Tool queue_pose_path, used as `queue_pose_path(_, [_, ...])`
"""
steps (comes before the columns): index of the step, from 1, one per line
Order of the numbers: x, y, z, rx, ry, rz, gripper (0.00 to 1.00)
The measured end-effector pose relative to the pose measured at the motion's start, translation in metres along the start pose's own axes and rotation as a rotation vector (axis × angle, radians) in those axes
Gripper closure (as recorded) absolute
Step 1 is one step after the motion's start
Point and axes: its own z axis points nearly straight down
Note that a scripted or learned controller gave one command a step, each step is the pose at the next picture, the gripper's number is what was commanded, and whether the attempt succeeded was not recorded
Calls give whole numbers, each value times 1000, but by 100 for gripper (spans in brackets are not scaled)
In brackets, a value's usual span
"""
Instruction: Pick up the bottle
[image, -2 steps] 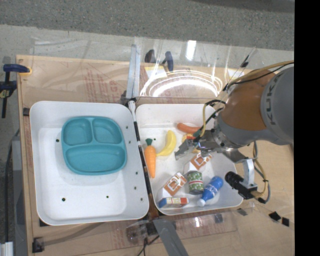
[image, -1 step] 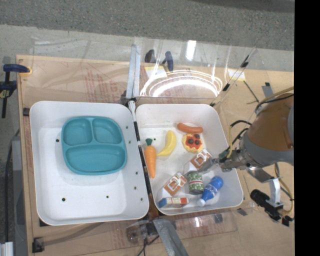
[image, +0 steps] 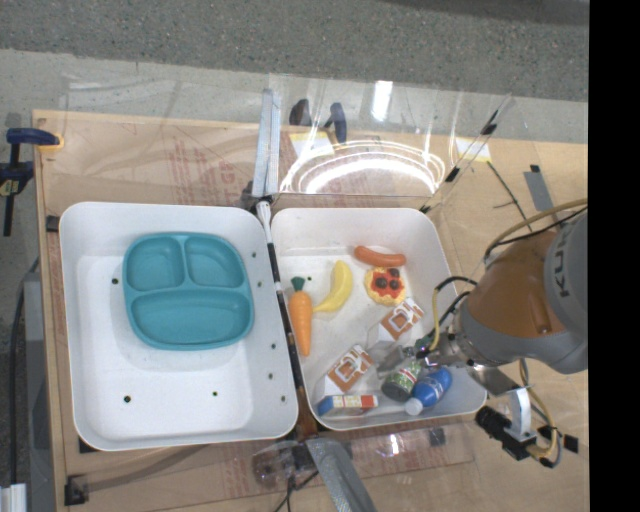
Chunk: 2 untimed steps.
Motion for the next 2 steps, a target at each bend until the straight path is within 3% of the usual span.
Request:
queue_pose_path(1, [-8,27,0,1,2,324,0])
queue_pose_path(2, [16,1,0,2,2,181,0])
